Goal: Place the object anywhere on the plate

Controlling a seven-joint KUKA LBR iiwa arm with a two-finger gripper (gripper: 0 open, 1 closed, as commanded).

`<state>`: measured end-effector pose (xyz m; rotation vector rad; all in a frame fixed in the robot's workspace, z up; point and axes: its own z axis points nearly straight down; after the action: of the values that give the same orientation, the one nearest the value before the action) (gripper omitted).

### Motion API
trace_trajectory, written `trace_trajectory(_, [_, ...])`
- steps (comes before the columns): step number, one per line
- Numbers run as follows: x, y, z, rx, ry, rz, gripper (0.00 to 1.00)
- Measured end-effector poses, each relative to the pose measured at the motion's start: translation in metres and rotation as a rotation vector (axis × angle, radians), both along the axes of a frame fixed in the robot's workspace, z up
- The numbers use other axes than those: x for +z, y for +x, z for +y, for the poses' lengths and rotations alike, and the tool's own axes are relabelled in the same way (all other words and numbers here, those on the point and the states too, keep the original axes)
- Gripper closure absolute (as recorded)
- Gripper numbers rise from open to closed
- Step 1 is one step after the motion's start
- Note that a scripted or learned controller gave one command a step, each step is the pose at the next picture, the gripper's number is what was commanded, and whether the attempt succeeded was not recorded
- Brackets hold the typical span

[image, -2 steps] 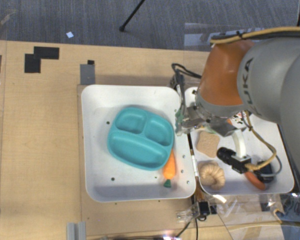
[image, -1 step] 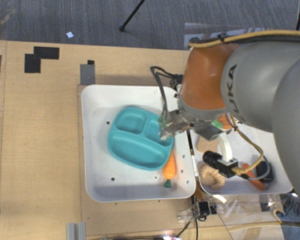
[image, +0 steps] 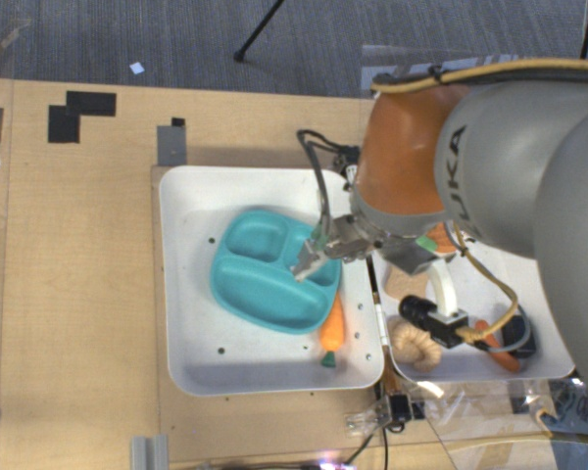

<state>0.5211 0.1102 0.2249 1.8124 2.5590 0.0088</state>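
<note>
The end effector [image: 309, 262] hangs over the right side of the teal divided plate [image: 265, 282], which sits in the left white bin [image: 191, 360] on the worktop; whether it is wide or narrow cannot be told. A toy carrot [image: 332, 328] lies in that bin, touching the plate's right edge, not on it.

Arm [image: 490, 155] cut off at right edge, covering most of the right bin [image: 470, 365] (contents partly hidden). Jaws' state too small to tell.
</note>
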Motion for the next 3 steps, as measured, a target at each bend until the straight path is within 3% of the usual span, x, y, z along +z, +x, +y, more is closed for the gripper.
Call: trace_trajectory(3, [0.0, 0.0, 0.0, 0.0, 0.0, 0.0, 0.0])
